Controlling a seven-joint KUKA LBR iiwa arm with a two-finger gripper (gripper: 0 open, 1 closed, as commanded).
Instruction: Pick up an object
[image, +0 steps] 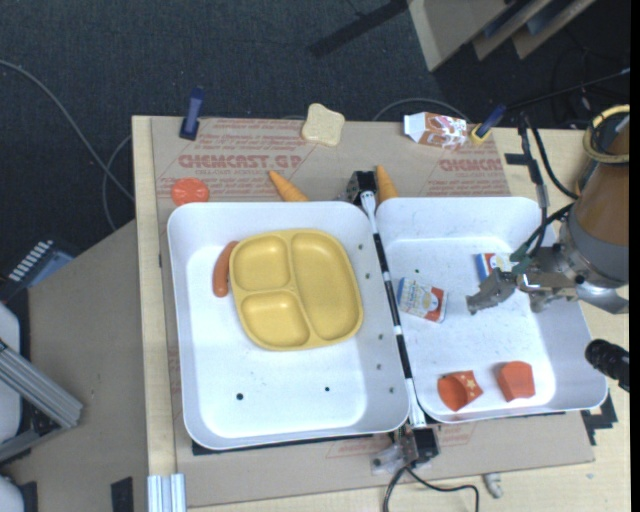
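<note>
Hovering jaws (492, 296) mid-right of frame | spread cannot be told | nearest target: small white-blue carton (421, 299), just beside, ungrasped

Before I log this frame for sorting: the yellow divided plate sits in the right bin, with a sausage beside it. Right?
Not quite. The camera view shows the yellow divided plate in the left bin, not the right one. The sausage does lie beside it.

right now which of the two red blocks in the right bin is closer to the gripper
The red block nearer the bin's right edge, below the gripper; the other red block sits left of it, farther away.
</note>
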